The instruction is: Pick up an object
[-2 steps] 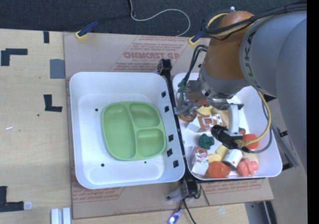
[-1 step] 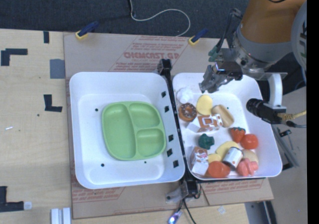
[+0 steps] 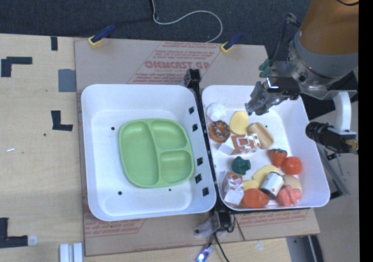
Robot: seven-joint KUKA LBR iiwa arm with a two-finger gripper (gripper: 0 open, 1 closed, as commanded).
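above right bin (image 3: 309, 121), pincer (image 3: 257, 105)

— What sits on the tabletop (image 3: 35, 138)?

— Two shallow white bins side by side. The left white bin (image 3: 99, 109) holds a green divided plastic plate (image 3: 156, 152) near its middle.

— And the right white bin (image 3: 312, 156)?

— A pile of toy foods: a brown glazed toy doughnut (image 3: 219, 131) by its left wall, a yellow toy lemon (image 3: 239, 121) just right of it, a red toy tomato (image 3: 291, 165) further right, a silver can (image 3: 271, 183) nearer the front.
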